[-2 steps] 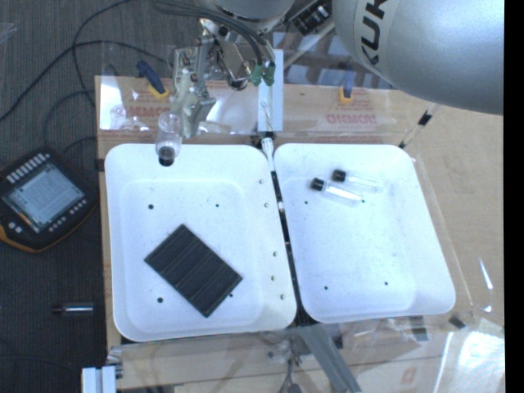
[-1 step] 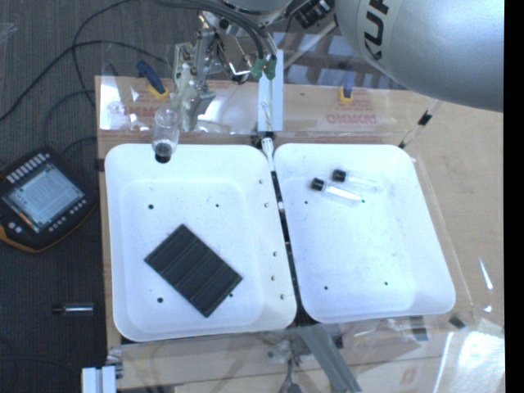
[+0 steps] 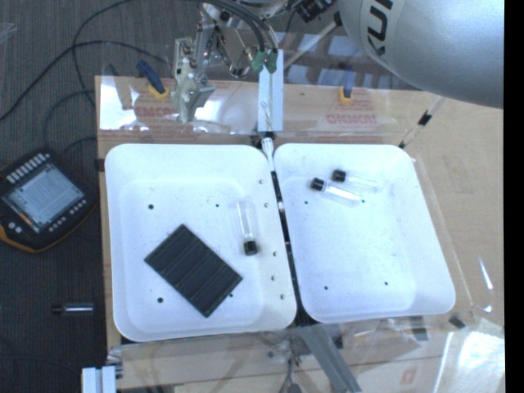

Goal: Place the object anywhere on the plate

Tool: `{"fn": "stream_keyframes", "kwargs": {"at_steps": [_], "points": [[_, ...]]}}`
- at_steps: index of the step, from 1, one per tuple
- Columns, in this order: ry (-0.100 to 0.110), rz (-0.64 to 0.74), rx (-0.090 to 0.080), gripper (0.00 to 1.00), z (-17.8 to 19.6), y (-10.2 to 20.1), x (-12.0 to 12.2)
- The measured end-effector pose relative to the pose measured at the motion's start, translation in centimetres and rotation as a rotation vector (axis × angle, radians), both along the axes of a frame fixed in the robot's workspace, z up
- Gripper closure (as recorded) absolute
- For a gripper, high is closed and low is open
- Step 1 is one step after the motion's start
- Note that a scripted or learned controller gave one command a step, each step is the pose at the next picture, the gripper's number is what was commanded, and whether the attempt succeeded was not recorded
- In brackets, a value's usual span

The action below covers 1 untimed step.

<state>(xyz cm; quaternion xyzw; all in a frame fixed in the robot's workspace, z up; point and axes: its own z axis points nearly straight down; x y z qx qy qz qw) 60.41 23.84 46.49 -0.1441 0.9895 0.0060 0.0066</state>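
A dark ribbed rectangular plate (image 3: 194,269) lies flat in the left bin (image 3: 131,178), turned at an angle, toward its front. A clear vial with a black cap (image 3: 246,229) lies on the bin floor just right of the plate's far corner, apart from it. Two more clear vials with black caps (image 3: 336,190) lie close together in the back of the right bin (image 3: 409,244). My gripper (image 3: 189,105) hangs high over the bench's back edge, behind the left bin, far from the plate and the vials, with nothing seen in it.
A white upright post (image 3: 270,97) stands at the back between the two bins. Cables loop around the wrist above it. A teach pendant (image 3: 42,196) lies on the floor left of the bench. The arm's large grey body (image 3: 434,31) covers the upper right.
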Motion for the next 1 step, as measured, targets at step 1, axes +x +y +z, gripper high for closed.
{"fn": "stream_keyframes", "kwargs": {"at_steps": [1], "points": [[0.003, 0.321, -0.013, 1.0, -3.0, -0.52, 6.5]]}}
